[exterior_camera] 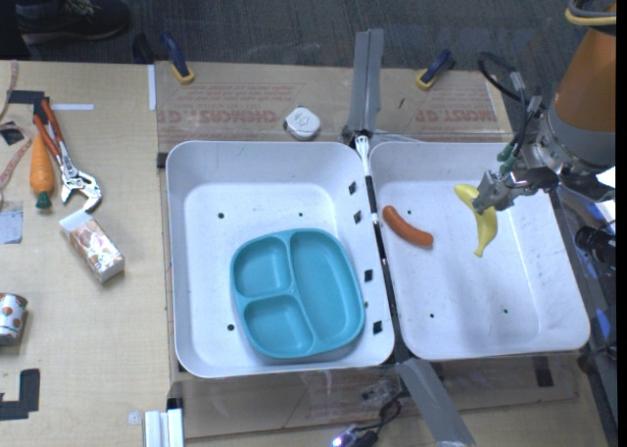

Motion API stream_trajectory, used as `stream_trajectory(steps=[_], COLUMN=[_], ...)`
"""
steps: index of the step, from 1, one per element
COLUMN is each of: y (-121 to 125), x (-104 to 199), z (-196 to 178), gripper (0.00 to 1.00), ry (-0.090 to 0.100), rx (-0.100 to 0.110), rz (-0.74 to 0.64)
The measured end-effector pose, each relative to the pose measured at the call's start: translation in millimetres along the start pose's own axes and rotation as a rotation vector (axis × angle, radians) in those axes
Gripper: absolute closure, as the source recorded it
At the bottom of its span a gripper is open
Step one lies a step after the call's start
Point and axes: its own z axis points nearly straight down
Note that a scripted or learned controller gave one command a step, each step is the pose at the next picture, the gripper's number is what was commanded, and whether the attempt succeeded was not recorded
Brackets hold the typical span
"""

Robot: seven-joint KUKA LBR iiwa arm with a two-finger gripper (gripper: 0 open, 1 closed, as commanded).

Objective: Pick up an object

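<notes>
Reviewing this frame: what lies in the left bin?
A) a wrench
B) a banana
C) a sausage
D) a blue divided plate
D: the blue divided plate lies flat in the left bin, while the sausage and the banana are over the right bin.

The arm [588, 73] is seen at the right edge as a thick, rounded column. Its widest visible part is covered by a smooth orange band, capped above by a pale ring with a yellowish rim. Below the band, a grey collar is seen, narrowing toward the wrist. Black cables are looped from the upper side of the wrist down along its flank, and a small green spot is visible among them. The gripper [490, 197] is built of grey and dark metal parts, blocky and angular, much slimmer than the arm. No lettering or screws can be made out.
</notes>
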Motion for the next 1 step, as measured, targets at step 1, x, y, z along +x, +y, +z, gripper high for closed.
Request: stream_trajectory(steps=[1], y=[0.0], x=[0.0], z=[0.0], gripper=[0.00], ry=[0.000], rx=[0.000], rz=[0.000])
